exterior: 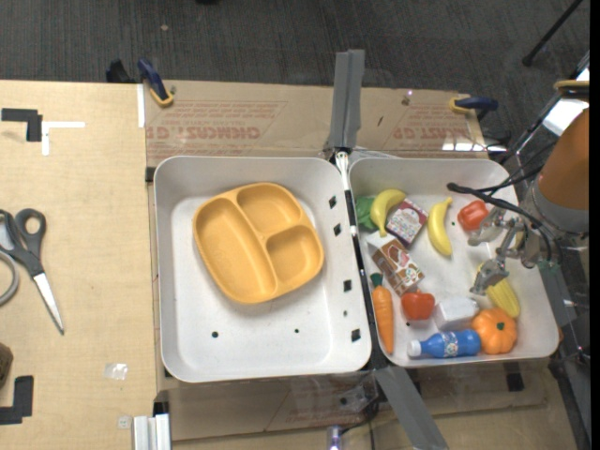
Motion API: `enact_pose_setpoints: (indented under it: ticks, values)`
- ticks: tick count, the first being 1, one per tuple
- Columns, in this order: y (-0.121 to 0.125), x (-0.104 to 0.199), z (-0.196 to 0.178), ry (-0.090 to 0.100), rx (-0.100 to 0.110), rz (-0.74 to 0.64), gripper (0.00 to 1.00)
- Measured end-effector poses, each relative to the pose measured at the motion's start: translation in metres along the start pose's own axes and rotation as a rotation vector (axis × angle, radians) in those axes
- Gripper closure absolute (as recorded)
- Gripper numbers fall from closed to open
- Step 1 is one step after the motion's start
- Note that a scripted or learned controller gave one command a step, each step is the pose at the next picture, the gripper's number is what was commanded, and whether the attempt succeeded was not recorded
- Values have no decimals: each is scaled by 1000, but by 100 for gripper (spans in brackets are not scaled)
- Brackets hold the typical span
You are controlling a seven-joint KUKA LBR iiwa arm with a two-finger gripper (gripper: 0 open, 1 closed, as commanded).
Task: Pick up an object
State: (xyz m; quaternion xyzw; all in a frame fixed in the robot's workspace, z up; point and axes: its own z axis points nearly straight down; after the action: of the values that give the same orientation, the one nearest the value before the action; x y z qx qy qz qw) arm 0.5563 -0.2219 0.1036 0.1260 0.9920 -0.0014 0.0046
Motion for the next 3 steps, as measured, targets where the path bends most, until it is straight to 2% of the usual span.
enact_pose_setpoints:
  ticks: [2,3]
  values:
    - [-19,75,11,7,-2,3,0]
    - [-18,75,11,7,-2,-66,0]
